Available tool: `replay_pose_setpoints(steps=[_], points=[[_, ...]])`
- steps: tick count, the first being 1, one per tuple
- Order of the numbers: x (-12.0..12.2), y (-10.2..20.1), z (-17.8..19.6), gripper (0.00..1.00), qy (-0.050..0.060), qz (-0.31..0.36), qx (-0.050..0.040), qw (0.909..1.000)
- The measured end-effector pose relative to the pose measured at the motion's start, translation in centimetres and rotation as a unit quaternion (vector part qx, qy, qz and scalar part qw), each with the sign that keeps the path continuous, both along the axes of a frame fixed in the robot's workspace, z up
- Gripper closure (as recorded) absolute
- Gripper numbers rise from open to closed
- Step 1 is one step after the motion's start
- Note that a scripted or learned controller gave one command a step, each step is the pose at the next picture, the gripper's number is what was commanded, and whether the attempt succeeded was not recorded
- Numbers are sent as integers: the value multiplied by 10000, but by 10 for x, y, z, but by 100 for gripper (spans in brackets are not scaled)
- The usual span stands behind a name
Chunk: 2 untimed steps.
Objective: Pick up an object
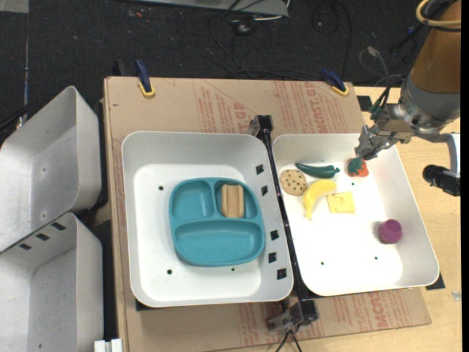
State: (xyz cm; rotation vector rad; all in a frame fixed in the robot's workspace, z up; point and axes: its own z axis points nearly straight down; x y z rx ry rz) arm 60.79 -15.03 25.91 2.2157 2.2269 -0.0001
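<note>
Reaching in from the right, the arm (pixel 432 57) is angled down so that the end effector (pixel 364 152) is lowered over a small orange toy (pixel 357 168) just below it. Its state cannot be told. Left of it, a green pepper (pixel 317 169) is laid roughly crosswise, its tip leftward.

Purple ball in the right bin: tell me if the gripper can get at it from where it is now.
Probably yes. The purple ball lies alone on bare bin floor, apart from the yellow square and banana. The gripper hangs over the same bin's far side by the small orange object, with nothing between them.
</note>
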Motion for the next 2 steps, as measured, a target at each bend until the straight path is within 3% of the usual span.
replay_pose_setpoints(steps=[2], points=[[-22, 112, -8, 100, 15, 8, 6, 10000]])
